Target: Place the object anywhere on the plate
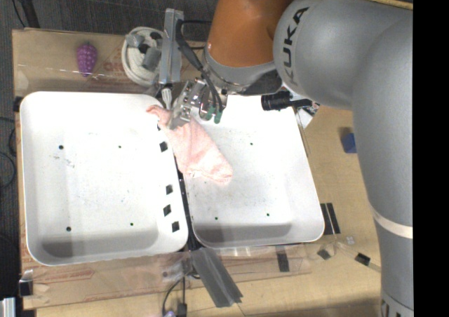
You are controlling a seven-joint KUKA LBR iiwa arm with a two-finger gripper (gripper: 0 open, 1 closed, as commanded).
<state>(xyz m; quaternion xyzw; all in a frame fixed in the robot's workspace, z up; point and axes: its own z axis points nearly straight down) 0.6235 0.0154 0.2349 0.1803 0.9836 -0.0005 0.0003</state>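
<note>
A pink cloth (203, 154) hangs across the divide between the two bins, its lower end resting in the right bin (270, 175). My gripper (181, 113) is at the cloth's upper end, near the back edge of the bins, and its fingers are shut on the fabric there. A corner of the cloth (156, 111) sticks out to the left of the fingers. The large grey arm with its orange band (242, 21) covers the back right of the view.
The left bin (91, 168) lies beside the right one. Behind the bins on the bench sit a purple object (86, 58) and a white round fixture (142, 52). A small blue item (349, 142) lies to the right of the bins.
</note>
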